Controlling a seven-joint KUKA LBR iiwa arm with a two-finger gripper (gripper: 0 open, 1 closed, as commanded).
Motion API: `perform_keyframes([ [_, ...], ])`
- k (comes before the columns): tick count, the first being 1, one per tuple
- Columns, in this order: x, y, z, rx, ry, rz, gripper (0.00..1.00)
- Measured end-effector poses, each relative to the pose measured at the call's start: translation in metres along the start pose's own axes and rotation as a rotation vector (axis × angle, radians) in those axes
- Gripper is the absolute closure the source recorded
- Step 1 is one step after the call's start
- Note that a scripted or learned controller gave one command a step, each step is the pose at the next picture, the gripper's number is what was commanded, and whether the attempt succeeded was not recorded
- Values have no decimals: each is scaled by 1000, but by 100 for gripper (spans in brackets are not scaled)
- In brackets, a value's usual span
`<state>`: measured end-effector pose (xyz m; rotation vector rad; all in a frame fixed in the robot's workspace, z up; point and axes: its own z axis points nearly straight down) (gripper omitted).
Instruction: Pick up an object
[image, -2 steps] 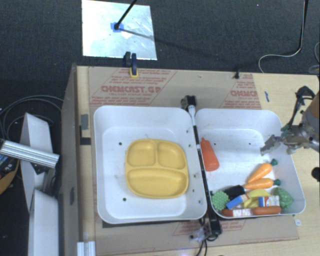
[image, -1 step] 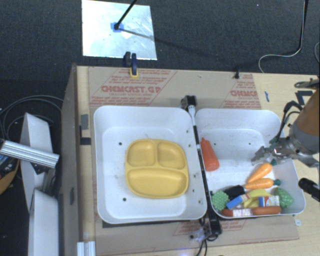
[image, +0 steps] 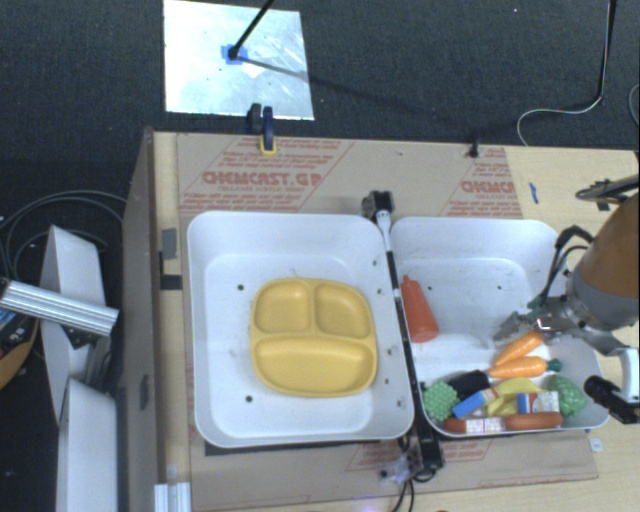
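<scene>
The right bin (image: 470, 250) holds a red-orange cone-shaped toy (image: 420, 310) lying along its left wall. Along its front edge lies a heap of toy food: two orange carrots (image: 518, 349), a yellow banana (image: 521, 386), a green bumpy piece (image: 438, 400), a blue block (image: 469, 405), a black piece (image: 468, 382) and a red sausage (image: 531, 422). My gripper (image: 527, 325) hangs low at the right side of this bin, just above and behind the upper carrot. Nothing shows held in it.
In the left bin (image: 215, 300) rests a yellow compartment plate (image: 313, 335). The arm's grey body with its orange band (image: 610, 270) covers the right bin's right rim. A green round toy (image: 571, 396) sits at the heap's right end. Cardboard (image: 300, 170) lies behind the bins.
</scene>
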<state>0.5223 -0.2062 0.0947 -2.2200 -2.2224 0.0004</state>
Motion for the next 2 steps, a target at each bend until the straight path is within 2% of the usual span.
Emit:
perform_keyframes([
  [1, 0, 2, -12, -6, -1, -1, 100],
  [2, 101, 92, -78, -8, 2, -6, 100],
])
